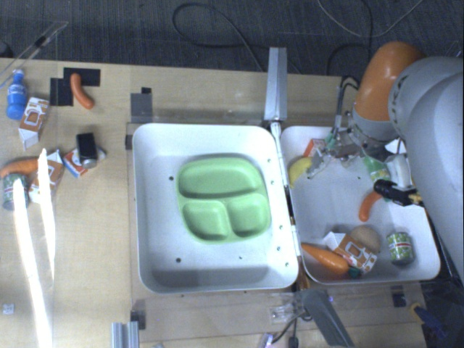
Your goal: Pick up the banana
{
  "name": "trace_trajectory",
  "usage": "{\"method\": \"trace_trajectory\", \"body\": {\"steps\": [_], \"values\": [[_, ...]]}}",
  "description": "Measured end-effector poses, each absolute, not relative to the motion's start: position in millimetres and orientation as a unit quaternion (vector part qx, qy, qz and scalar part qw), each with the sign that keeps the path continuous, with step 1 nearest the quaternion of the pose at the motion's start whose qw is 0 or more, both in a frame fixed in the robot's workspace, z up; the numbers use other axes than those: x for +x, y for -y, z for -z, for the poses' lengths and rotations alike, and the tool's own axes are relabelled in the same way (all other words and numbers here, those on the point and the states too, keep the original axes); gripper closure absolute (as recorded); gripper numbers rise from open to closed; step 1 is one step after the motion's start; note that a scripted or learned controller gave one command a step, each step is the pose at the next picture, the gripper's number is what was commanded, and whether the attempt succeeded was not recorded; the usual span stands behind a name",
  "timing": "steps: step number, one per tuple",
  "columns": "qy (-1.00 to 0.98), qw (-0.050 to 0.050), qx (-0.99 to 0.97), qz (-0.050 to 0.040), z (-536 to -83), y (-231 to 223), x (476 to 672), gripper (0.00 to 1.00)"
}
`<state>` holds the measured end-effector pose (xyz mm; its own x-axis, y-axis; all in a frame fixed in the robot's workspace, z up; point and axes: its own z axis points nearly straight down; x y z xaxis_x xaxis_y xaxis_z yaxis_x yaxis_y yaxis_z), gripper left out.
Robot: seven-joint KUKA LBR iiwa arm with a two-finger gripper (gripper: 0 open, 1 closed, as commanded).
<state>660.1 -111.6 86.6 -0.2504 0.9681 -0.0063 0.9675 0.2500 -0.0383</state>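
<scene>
My gripper [324, 156] hung over the right bin's [428, 267] far-left corner, just beside the banana [299, 170]. I judged this an approach for grasping. Its grip state could not be told.

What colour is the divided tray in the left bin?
Light green, seen clearly in the camera view: the divided tray.

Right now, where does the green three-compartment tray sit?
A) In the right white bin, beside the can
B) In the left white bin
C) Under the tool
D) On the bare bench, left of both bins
B: the green tray lies alone on the floor of the left bin, while the tool works over the right bin among the small items there.
</scene>
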Motion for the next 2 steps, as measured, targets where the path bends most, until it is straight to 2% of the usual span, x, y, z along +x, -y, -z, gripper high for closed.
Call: {"method": "trace_trajectory", "body": {"steps": [1, 2], "values": [[0.794, 0.013, -0.608, -0.0123, -98.2, 102.5, 662.3, 1.0], [0.794, 0.013, -0.608, -0.0124, -98.0, 102.3, 662.2, 0.0]]}}
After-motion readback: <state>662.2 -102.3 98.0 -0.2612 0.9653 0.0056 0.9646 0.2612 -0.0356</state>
